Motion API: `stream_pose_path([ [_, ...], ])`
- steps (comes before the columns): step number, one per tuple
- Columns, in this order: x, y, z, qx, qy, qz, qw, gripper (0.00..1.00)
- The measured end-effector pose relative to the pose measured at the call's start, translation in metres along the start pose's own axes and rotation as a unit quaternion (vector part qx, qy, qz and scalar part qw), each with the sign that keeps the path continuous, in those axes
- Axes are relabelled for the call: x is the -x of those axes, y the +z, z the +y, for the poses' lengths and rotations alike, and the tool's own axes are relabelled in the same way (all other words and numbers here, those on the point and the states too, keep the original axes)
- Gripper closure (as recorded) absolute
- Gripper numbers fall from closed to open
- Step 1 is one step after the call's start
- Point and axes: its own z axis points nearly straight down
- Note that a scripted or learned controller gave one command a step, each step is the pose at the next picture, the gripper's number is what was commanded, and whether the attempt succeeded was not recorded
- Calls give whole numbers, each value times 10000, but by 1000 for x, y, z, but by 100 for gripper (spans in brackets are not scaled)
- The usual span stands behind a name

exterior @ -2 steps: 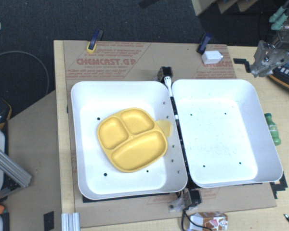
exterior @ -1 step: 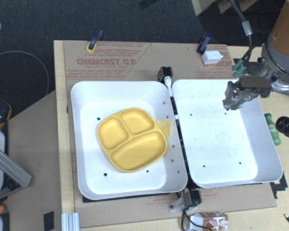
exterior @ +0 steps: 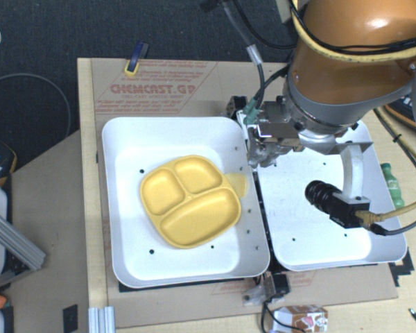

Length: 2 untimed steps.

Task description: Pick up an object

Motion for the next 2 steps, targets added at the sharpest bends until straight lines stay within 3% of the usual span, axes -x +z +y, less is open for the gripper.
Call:
stream_pose_path([
  [1,64,37,0,14,65,-6,10000,100],
  [2,19,-25,1,67,34,2,10000,100],
])
